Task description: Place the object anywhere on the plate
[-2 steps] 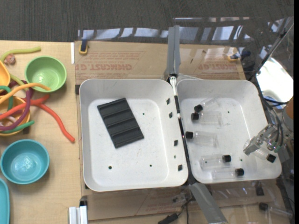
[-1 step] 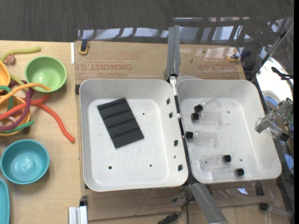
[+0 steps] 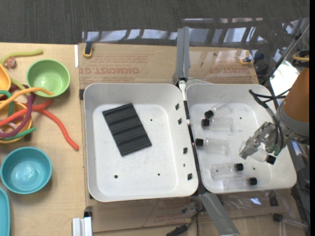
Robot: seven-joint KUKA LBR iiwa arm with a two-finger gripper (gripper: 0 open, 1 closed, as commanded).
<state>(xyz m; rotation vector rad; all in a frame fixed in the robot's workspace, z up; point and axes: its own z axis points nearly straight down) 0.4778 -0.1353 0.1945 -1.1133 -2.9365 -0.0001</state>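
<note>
A black ribbed plate [image 3: 126, 129] lies flat in the left bin [image 3: 98, 181], toward its upper left. Several clear vials with black caps lie scattered in the right bin [image 3: 280, 183]: one near the top left [image 3: 216, 116], one at the left wall [image 3: 203, 142], and two near the front [image 3: 227, 169] [image 3: 241, 182]. My gripper [image 3: 255, 145] hangs low over the right side of the right bin, pointing down and left. A black cap [image 3: 270, 159] lies just below it. I see no vial clearly in its grasp.
Left of the bins, on the wooden bench, stand a green bowl [image 3: 47, 77] and a blue bowl [image 3: 25, 169], with a tangle of coloured cords [image 3: 34, 112]. Cables [image 3: 263, 98] trail over the right bin's far right corner. Cardboard [image 3: 138, 65] lies under the bins.
</note>
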